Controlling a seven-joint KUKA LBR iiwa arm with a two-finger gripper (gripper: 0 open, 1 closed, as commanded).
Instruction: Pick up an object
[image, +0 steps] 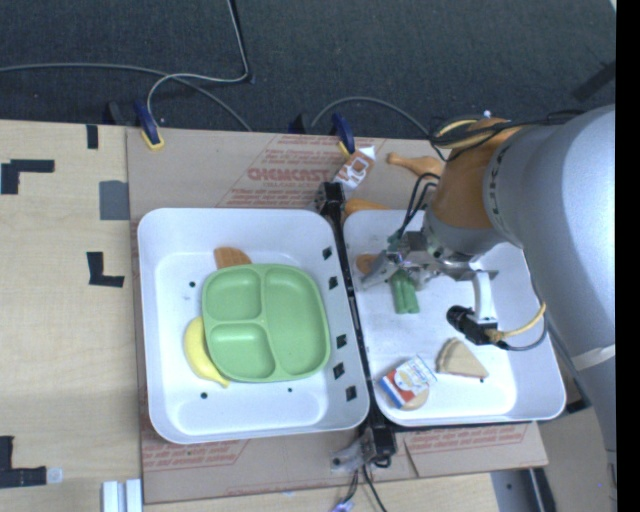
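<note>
**Gripper low over green piece, right bin**

Gripper (400, 268) sits in the upper left part of the right bin (530, 400), arm coming in from the right, orange band above the wrist. A small green object (405, 297) lies on the bin floor directly under and just in front of the gripper, its upper end tucked beneath the metal parts. Whether the fingers are spread or closed cannot be told; the wrist hardware covers them, and nothing can be confirmed as gripped.

Nearby in the same bin: a small brownish piece (367, 264) just left of the gripper, close to the wall between the bins. A tan wedge (462, 359) lies toward the front, well apart from the green object. A round red, white and blue item (407, 384) sits beside the wedge, near the front left corner.

Left bin (160, 300) holds a green divided plate (266, 322), a yellow banana (203, 356) touching its left edge, and an orange-brown piece (231, 257) peeking out behind it.

Both bins rest on cardboard on the desk (50, 300).
</note>
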